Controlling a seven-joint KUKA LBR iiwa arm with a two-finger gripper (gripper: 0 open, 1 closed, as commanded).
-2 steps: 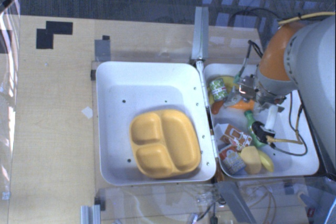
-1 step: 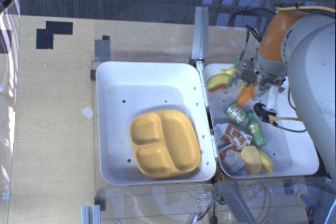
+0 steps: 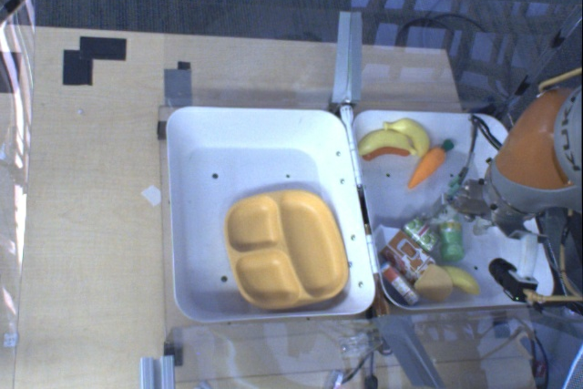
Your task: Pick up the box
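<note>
The box (image 3: 406, 253), a small brown and red printed carton, lies tilted in the near left part of the right bin (image 3: 428, 196). A green and white packet (image 3: 422, 230) rests against its far end. My gripper (image 3: 461, 198) hangs low over the middle of the right bin, just right of and beyond the box, close above a green bottle (image 3: 450, 240). The grey wrist and its orange band (image 3: 539, 147) reach in from the right. Nothing can be seen held in the gripper.
In the right bin a banana (image 3: 395, 138) and a carrot (image 3: 426, 166) lie at the far end. A tan lump (image 3: 436, 283), a yellow fruit (image 3: 463, 280) and a red-capped item (image 3: 398, 283) crowd the near edge. A yellow compartment tray (image 3: 286, 247) sits in the left bin (image 3: 200, 159).
</note>
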